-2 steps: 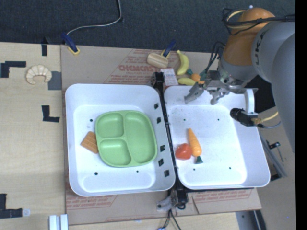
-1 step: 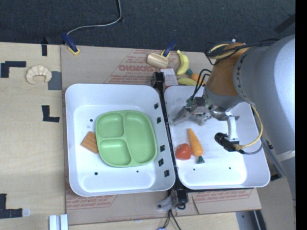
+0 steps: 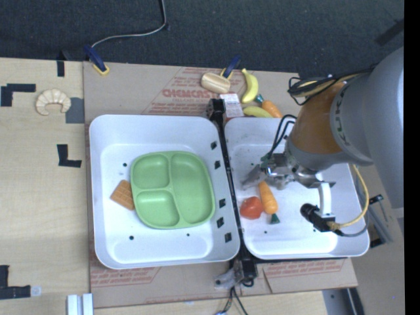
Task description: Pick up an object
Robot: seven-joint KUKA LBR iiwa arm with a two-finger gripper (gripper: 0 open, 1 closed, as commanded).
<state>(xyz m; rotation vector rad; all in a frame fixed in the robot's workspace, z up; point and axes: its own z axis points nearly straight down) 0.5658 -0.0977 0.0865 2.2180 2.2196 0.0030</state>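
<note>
In the right bin (image 3: 341, 241) an orange carrot (image 3: 268, 199) lies near the left wall. A red tomato (image 3: 251, 207) touches its left side, and a small dark green piece (image 3: 273, 219) sits just below it. My gripper (image 3: 264, 176) hangs low over the carrot's upper end, reaching in from the right. It is open: one grey finger (image 3: 251, 176) slants down-left and the other sits to the right of the carrot's tip. Nothing is held between them.
The left bin (image 3: 105, 235) holds a green divided plate (image 3: 174, 189) with a tan wedge (image 3: 123, 194) tucked under its left edge. Behind the bins lie a bread roll (image 3: 214, 81), bananas (image 3: 250, 88) and a small box (image 3: 230, 104). A croissant (image 3: 52, 102) rests far left.
</note>
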